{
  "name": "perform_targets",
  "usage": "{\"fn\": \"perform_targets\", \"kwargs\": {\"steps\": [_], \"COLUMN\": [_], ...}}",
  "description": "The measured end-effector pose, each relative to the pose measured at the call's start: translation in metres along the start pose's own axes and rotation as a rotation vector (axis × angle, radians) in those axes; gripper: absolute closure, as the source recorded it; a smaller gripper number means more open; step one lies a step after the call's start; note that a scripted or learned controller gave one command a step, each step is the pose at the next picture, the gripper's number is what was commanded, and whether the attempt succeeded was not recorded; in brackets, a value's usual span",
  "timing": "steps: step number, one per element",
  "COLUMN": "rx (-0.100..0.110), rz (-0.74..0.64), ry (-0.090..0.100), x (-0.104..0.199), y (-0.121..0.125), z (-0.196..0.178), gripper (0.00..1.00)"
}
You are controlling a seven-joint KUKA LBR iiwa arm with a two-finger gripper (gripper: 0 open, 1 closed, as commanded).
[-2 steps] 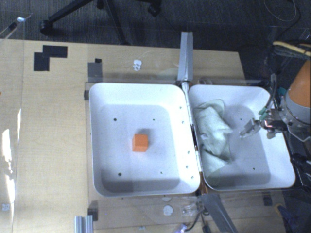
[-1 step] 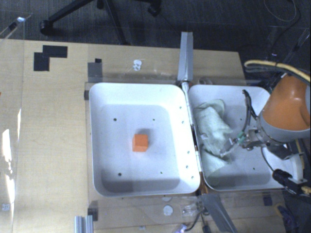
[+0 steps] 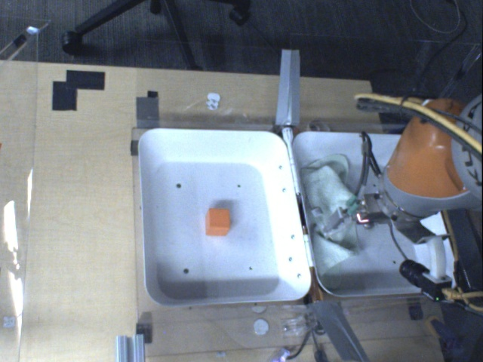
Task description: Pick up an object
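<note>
A small orange cube (image 3: pixel 218 222) lies near the middle of the left bin (image 3: pixel 162 157). In the right bin (image 3: pixel 377 274) a pale, crumpled whitish object (image 3: pixel 326 189) rests against the left side. The arm, with its orange band (image 3: pixel 426 161), reaches in from the right and hangs low over that bin. My gripper (image 3: pixel 349 219) is down at the lower edge of the whitish object, touching or nearly touching it. The wrist and cables hide part of that object.
A grey metal post (image 3: pixel 287 89) stands at the back, where the divider between the two bins begins. Black cables (image 3: pixel 366 164) loop off the wrist over the right bin. The wooden bench (image 3: pixel 68 225) spreads to the left of the bins.
</note>
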State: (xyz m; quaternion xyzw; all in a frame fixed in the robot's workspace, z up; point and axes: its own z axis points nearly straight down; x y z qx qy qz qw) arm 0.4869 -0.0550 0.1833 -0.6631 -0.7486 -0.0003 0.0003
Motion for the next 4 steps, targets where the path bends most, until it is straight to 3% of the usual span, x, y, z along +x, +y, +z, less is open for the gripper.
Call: {"fn": "perform_targets", "kwargs": {"steps": [1, 2, 3, 4], "rx": [0.002, -0.014, -0.019, 0.001], "rz": [0.028, 0.264, 0.261, 0.401], "ry": [0.0, 0.0, 0.0, -0.002], "x": [-0.035, -0.042, -0.041, -0.031], "y": [0.025, 0.04, 0.042, 0.127], "z": [0.066, 0.092, 0.081, 0.0], "gripper": [0.0, 0.0, 1.0, 1.0]}}
